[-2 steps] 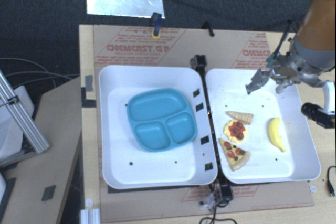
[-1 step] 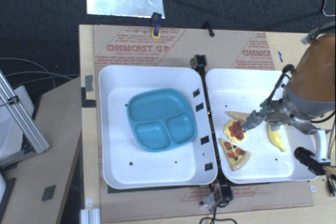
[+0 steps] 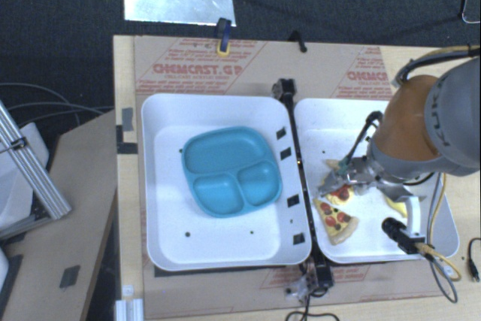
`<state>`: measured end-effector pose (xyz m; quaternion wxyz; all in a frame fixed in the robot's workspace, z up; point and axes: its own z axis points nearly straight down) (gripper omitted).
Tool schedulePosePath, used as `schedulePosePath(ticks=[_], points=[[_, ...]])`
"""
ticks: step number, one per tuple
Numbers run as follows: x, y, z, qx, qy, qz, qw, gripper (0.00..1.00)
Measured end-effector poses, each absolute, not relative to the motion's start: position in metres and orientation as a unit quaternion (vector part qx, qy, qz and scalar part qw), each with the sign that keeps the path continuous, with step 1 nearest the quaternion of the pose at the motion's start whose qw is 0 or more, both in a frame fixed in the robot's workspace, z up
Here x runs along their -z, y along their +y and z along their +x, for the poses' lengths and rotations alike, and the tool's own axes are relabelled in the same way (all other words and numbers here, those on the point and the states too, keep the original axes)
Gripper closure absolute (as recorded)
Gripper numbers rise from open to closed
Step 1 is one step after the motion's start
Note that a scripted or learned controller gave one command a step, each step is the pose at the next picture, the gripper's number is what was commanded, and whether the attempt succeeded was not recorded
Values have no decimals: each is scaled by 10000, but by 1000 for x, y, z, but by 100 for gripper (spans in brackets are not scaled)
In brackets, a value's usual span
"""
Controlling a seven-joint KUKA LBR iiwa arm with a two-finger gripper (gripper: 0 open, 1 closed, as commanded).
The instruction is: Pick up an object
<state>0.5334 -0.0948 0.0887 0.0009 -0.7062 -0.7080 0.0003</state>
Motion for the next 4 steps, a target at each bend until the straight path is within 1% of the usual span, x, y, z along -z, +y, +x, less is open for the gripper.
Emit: schedulePosePath(ticks=[1,2,3,4], points=[[-86,-95,525,1,-7075,-7067,4,0],[-85,-83,542,11,-7089,-7053,-11,0],[-98,-84,544,30,-7087,-7055,-28,100],[-190,-34,583,42,-7106,-7036,-39,100]])
